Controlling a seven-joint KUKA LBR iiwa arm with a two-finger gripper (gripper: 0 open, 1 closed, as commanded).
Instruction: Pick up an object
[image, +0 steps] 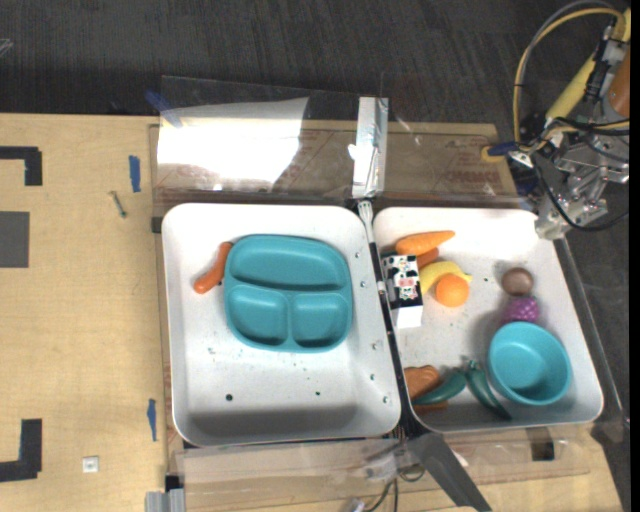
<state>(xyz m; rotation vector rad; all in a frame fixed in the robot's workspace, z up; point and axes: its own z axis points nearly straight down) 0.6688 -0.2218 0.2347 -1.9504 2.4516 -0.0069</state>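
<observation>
Since the gripper (575, 195) hangs above the right white bin (580, 300) (its opening cannot be told), it should descend straight onto the small round orange ball (452, 289), well apart from the teal plastic bowl (528, 362).

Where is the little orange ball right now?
The orange ball sits in the right bin, toward its far left part, against the yellow toy, below the carrot, right of the cow-print carton.

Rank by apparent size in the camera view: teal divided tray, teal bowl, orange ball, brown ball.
1. teal divided tray, largest by far, in the left bin.
2. teal bowl, right bin.
3. orange ball and brown ball: both small and look about alike, so I won't rank them.
</observation>
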